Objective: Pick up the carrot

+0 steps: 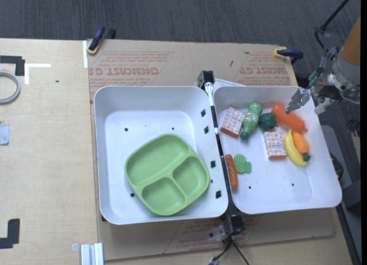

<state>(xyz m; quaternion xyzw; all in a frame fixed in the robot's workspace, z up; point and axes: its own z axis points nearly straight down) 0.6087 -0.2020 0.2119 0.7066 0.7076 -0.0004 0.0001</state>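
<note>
Near edge first: we note the left bin holds a green divided plate, tilted a bit toward the near side. Right bin, near part, is bare white floor. Further in, along the divider: a hot dog w/ a small green leafy piece just beside it. Mid bin: a red-and-white carton, a banana w/ a small orange item touching it. Far part: second carton, green bottle, dark green round veg. The carrot lies at the far right of this bin, orange, slanted. Gripper hangs just above the carrot's far-right side, fingers apart, nothing between them; carrot rests on the bin floor, not held.
</note>
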